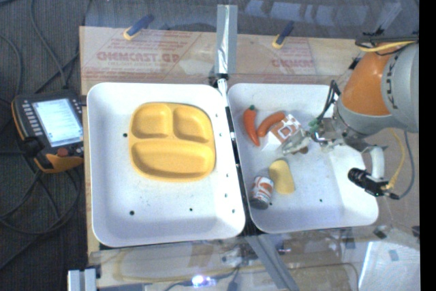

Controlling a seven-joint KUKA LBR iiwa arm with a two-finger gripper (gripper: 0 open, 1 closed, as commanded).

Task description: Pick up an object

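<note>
- on the right side of the bench, the right bin [354,211] has a little heap of things, and the arm [381,95] reaches over it from 3 o'clock.
- the gripper [304,140] sits low by the white and red packet [289,129], touching or almost touching it. i cannot tell if it grips anything.
- an orange carrot [251,125] lies at 9 o'clock from the gripper, with a red sausage shape [271,121] between them.
- a pale yellow lump [282,176] lies at 7 o'clock from the gripper, near but apart.
- a small can [261,190] lies on its side just beside the lump, at its 8 o'clock.
- the left bin [109,215] holds a yellow tray [173,140] with three parts.
</note>
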